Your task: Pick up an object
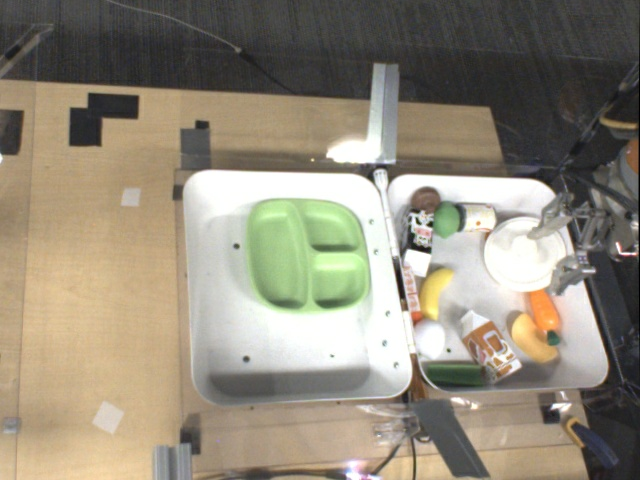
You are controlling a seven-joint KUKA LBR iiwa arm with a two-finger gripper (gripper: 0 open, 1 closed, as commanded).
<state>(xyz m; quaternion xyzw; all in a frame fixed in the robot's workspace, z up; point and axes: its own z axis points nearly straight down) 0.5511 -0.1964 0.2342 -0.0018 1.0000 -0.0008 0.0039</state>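
Right bin (585,373): white plate (520,253), round, glossy; gripper (568,243) beside, grip indiscernible.

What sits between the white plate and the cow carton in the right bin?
In the camera view, a green ball and a small white jar lie between the plate and the carton.

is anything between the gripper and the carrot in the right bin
Nothing visible stands between them. The gripper hangs over the right edge of the white plate, and the carrot lies just below it in the camera view, in the right bin. A banana touches the carrot's lower end, on the far side from the gripper.
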